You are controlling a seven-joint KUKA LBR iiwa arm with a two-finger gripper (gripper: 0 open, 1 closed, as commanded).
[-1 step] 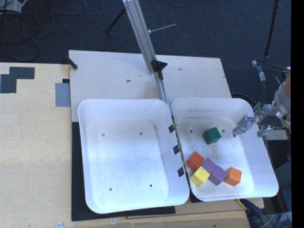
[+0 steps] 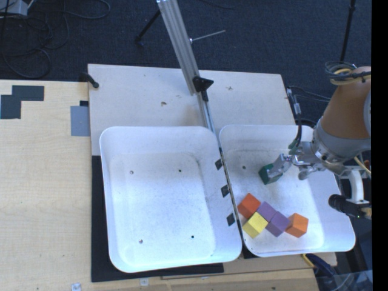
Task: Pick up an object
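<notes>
The grey arm with its orange band reaches into the right-hand shallow white plastic bin (image 2: 339,238) from the view's right, and its two-finger gripper (image 2: 280,170) sits low over the bin floor, in the upper middle of that bin. A small dark green block (image 2: 267,174) lies right at the fingertips, on the side towards the divider between the bins; it appears to sit between the fingers or tight against them, but the slant of the camera does not settle which, nor whether the fingers are released or clenched on it, so a grasp cannot be claimed. The green block looks roughly cubic, with no clear long axis. Well apart from it, nearer the bin's front edge, is a loose cluster: an orange cube (image 2: 248,204) beside the divider, a yellow cube (image 2: 256,224) just in front of it, a purple L-shaped block (image 2: 273,218) touching the yellow one, and a second orange cube (image 2: 297,225) beside the purple piece. The green block is plainly the nearest candidate; the cluster lies forward of the gripper. The left-hand white bin (image 2: 115,162) sits alongside.
</notes>
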